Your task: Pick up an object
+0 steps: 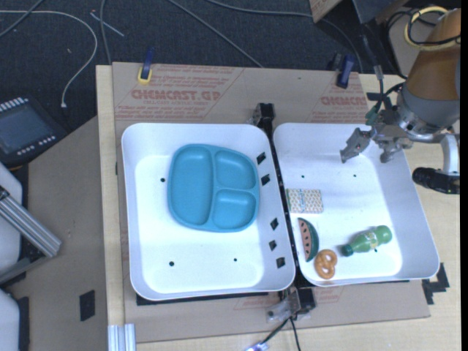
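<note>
**Four small things bunched at the near rim, fingers spread and bare at the far end**

Nearest the camera, four objects are crowding the near end of the right bin [409,196]: one pretzel [325,263] sitting at the front edge, one watermelon slice [308,238] touching or nearly touching it along the left wall, one green bottle [368,240] lying on its side just to the right, and one patterned square [304,200] lying flat a little farther back. That crowding is posing the main risk, to my eye: fingers coming down on the pretzel are likely to be nudging the slice or scraping the bin wall; the bottle, lying down and rounded, is apt to be rolling out of a squeeze; the flat square is offering almost nothing to grip.

In the left bin [146,254], one blue divided plate [213,187] is lying alone, wide and shallow, probably too broad to span.

Farthest back, the gripper [370,145] is hovering over the right bin's far end, fingers parted and holding nothing, well apart from every candidate. Two bins are sitting on the worktop [219,86].
</note>
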`<state>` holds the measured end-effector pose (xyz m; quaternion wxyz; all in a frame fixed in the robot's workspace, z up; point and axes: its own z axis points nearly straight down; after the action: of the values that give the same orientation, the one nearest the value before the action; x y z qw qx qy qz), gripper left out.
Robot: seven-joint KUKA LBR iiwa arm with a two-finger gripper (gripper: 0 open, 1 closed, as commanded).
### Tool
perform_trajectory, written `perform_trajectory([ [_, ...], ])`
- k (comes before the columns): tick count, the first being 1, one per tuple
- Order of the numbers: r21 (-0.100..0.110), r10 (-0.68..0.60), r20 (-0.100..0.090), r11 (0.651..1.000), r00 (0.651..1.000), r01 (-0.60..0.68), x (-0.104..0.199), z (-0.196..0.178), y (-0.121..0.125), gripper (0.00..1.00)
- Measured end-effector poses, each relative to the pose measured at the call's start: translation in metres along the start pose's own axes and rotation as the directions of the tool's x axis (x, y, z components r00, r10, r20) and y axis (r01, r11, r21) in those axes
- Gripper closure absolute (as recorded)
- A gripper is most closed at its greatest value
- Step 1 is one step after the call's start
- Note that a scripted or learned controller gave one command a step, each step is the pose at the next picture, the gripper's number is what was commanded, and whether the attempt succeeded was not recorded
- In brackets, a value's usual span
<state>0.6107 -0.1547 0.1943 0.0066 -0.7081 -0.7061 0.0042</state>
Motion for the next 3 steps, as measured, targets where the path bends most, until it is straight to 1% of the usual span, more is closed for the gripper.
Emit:
perform_trajectory([
  [1,-0.015,-0.003,0.002,1.0,1.0,0.003,0.0,-0.008,0.003,0.0],
  [2,-0.009,-0.003,0.001,1.0,1.0,0.003,0.004,0.054,0.003,0.0],
  [3,-0.009,-0.003,0.001,1.0,1.0,0.003,0.004,0.108,0.003,0.0],
])
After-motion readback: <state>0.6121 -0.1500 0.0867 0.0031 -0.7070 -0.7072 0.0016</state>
